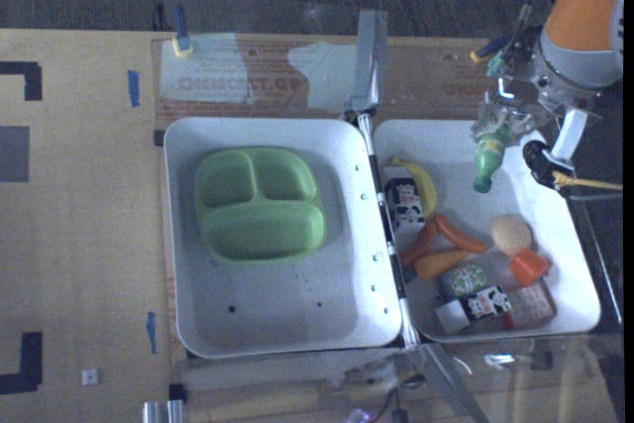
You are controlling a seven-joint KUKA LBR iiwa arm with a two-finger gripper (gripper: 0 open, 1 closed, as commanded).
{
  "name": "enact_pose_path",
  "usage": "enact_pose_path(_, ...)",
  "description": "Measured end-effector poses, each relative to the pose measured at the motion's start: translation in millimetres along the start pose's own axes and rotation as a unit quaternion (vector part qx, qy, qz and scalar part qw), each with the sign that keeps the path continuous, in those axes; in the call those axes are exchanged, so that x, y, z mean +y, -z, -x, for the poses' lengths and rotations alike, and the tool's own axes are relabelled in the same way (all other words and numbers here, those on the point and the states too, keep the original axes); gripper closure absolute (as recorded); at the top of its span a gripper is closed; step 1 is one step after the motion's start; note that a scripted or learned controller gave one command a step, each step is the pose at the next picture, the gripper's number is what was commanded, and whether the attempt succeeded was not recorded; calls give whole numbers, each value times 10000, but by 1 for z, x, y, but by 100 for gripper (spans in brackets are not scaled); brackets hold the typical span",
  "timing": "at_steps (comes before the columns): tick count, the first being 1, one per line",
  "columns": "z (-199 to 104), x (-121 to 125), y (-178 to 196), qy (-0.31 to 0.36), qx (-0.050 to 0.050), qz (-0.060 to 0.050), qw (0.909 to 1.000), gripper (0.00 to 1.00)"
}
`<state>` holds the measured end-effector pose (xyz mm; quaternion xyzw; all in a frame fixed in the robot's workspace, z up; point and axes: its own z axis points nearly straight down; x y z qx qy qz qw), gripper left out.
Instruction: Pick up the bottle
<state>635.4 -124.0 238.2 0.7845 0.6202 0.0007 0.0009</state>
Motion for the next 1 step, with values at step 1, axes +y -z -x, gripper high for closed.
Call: enact_pose_path(1, -76, -17, -54, -973, -1, -34, 9952, 100)
